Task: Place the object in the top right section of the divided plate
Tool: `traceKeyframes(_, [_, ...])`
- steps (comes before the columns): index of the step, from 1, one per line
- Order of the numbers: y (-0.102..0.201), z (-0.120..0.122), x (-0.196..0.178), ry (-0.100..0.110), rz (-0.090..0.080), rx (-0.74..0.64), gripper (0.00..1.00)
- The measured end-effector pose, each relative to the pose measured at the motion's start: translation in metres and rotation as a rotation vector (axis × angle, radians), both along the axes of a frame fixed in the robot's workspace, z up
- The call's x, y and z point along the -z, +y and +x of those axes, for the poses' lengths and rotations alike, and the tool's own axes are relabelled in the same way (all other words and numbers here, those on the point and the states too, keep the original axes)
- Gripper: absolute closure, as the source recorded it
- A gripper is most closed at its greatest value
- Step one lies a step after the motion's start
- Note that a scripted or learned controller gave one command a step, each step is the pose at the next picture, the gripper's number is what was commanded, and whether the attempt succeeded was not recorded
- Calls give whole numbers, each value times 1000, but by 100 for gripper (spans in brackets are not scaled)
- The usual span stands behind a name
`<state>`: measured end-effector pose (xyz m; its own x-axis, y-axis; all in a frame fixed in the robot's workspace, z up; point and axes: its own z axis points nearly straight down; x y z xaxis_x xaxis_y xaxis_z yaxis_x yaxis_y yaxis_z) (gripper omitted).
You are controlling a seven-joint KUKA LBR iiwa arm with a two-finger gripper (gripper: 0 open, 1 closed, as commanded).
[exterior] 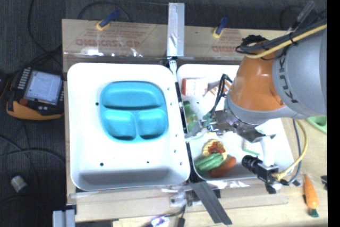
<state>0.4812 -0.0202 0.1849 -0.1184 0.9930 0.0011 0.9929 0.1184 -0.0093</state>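
Note:
The blue divided plate (133, 110) lies in the left white bin (85, 162), with one long section at the far side and two smaller ones at the near side; nothing lies in it. My gripper (211, 126) hangs low over the right bin (284, 154), near its left wall. Just in front of it sits a cluster of toy food: a yellow and red piece (215, 146), a green piece (209, 161) and a red piece (224, 166). I see nothing held in the gripper. The arm hides much of this bin.
A red and white box (193, 85) lies at the far left of the right bin, with a green item (188, 111) along the left wall. An orange carrot toy (310, 196) lies on the bench outside the bin, at the right.

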Motion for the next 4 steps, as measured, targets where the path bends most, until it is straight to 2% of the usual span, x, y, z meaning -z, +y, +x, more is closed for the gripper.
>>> traceKeyframes(1, [-19, 43, 3, -3, -1, -145, 0])
traceKeyframes(2, [-19, 42, -4, 4, 1, -144, 100])
traceKeyframes(3, [-19, 79, 3, -2, -2, 81, 100])
traceKeyframes(4, [-19, 79, 3, -2, -2, 82, 0])
